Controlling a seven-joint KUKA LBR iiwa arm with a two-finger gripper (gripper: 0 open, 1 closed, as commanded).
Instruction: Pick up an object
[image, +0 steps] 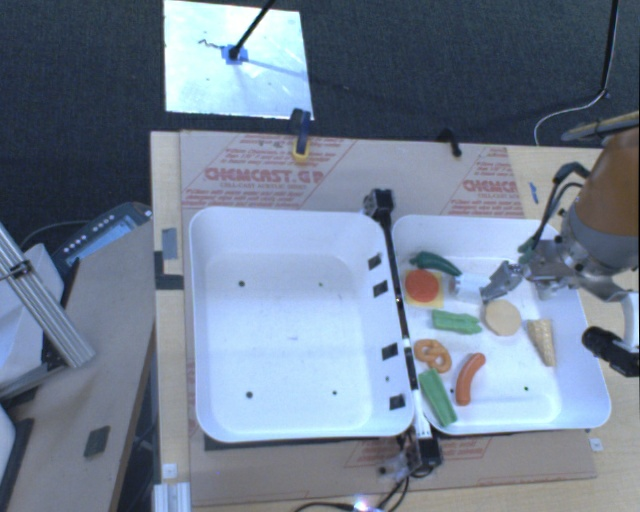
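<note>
We look down on a pale counter (250, 165) set against dark carpet, with a shiny metal sheet (235, 58) lying beyond it at twelve o'clock. At nine o'clock a grey device (100, 232) with buttons rests on a side table. On the counter, the left bin (290, 320) is a shallow white tray showing its bare floor. Touching its right wall sits the right bin (575, 395), which carries the toy food. Along that bin's left side, from twelve to six o'clock, we see a dark green pepper (435, 263), a red tomato slice (423, 287), a green pickle (456, 322), a pretzel (433, 353) and a green pod (437, 396). Just right of the pretzel lies a red sausage (469, 377). Near the bin's centre rests a pale round biscuit (502, 319), and at its three o'clock lies a waffle cone (542, 341). The gripper (500, 280) hangs just above the biscuit at its twelve o'clock, pointing toward nine o'clock; we cannot tell whether it is spread or pressed together, and nothing shows between its tips. The arm (605, 215) enters at three o'clock.
</note>
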